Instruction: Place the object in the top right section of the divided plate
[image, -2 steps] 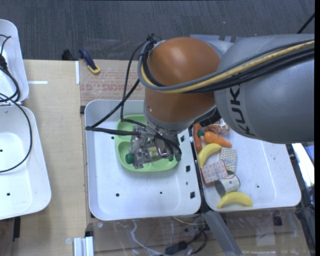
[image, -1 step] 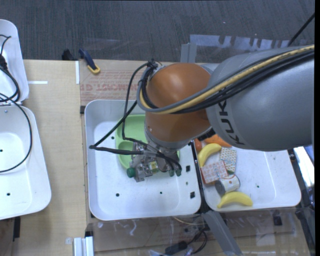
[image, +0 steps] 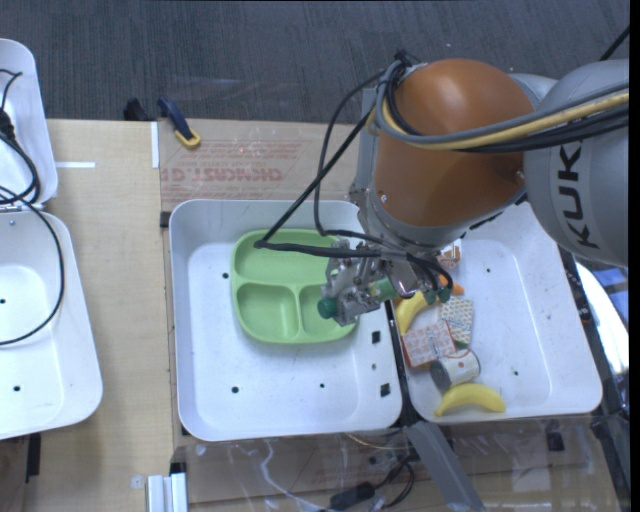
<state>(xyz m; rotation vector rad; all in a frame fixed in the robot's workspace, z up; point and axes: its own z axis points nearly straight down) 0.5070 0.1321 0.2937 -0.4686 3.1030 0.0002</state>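
A light green divided plate (image: 275, 285) lies in the left of the two middle bins (image: 200, 330), towards its back. My gripper (image: 345, 298) hangs under the big orange wrist band over the plate's right rim, by the wall between the bins. A small dark green round object (image: 328, 308) shows at the gripper's lower tip, just above the plate's right-hand part. I cannot make out whether it is held or lying on the plate. The arm hides the plate's back right corner.
The right bin (image: 540, 330) holds a banana (image: 471, 400), a second yellow piece (image: 408, 311), two patterned packets (image: 437, 343), a small grey can (image: 455, 372) and an orange item (image: 455, 289). Black cables loop from the wrist. Another white bin (image: 40, 330) lies at far left.
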